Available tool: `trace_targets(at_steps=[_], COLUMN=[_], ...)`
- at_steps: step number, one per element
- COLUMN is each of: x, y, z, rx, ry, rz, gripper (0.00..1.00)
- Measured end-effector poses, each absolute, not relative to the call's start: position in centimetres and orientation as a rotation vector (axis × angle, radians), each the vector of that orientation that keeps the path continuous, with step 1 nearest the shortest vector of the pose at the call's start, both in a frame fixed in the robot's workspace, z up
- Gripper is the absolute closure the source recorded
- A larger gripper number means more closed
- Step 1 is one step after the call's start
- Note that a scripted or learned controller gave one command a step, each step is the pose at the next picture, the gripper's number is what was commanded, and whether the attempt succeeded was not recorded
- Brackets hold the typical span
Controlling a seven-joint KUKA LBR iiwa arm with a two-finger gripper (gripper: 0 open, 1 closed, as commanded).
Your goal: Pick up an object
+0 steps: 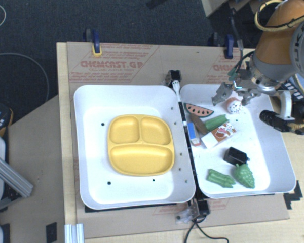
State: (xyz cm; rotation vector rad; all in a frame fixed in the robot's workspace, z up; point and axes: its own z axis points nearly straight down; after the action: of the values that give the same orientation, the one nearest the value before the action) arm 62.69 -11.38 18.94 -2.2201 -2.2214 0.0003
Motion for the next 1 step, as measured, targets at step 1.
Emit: trace_targets(at_steps=[1], x=[59.21], y=[-8.12], z=[34.37], rx=[-2.226], ry=[-2.237], rz=[-0.020], gripper=[0.00])
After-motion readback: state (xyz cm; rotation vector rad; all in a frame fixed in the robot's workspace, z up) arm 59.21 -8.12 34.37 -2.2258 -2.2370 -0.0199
